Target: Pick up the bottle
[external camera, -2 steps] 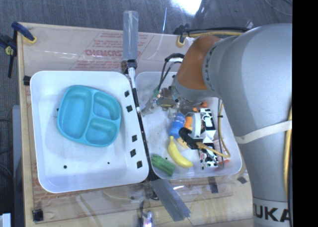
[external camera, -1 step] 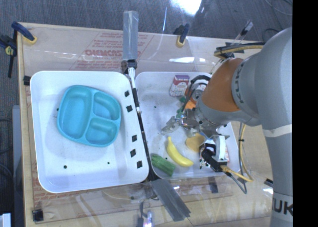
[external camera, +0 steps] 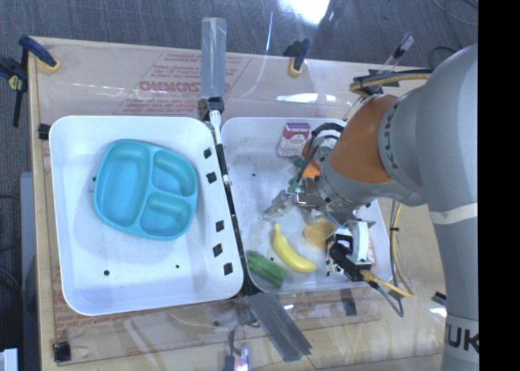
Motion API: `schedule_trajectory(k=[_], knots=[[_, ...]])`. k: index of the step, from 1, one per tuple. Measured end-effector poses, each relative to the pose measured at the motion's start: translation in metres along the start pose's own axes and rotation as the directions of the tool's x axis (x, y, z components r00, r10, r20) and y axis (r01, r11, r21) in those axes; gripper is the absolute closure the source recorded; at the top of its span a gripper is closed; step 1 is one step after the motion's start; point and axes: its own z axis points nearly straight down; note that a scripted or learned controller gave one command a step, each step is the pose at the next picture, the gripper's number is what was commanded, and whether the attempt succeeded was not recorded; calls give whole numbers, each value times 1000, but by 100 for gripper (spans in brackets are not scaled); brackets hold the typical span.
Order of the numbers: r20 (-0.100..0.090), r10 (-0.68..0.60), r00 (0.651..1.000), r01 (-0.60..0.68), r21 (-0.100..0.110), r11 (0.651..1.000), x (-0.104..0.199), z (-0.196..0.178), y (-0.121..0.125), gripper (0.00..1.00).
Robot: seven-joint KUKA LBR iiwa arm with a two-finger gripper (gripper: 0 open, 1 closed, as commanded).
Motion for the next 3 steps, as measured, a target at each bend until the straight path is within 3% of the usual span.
schedule_trajectory(k=[1, 2, 3], knots=[[1, 311, 951, -311, -1, 951, 16, -74, 35, 0], [0, 344, 939, -344, 2, 939, 32, 1, -30, 0], [7, 173, 985, -173, -16, 985, 63, -2, -53, 0]])
